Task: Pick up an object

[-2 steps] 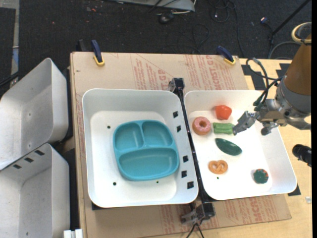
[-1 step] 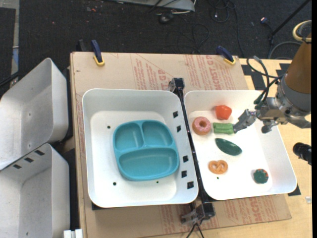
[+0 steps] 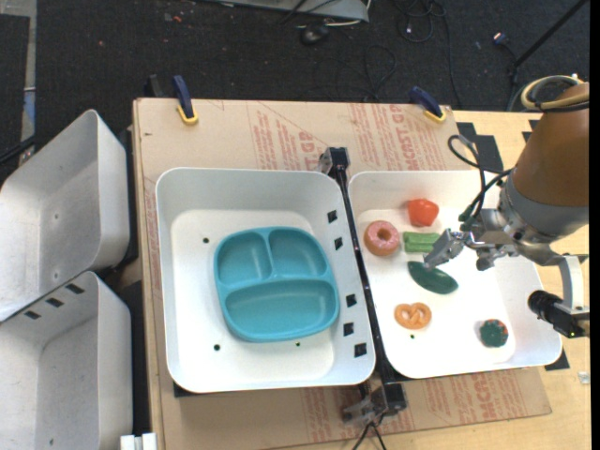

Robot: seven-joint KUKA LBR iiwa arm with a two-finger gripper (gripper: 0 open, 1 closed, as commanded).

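Gripper (image 3: 448, 251) low in the right bin (image 3: 534, 350) — reaching for a pick.
We see it over the leaf (image 3: 432, 277), beside the green block (image 3: 421, 242); we cannot tell its grip.

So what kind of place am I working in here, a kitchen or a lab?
Most likely a robotics lab, not a kitchen. Two white bins sit on a board clamped to a bench, loose cables trail over the dark floor, and the food, like the doughnut, looks like toys.
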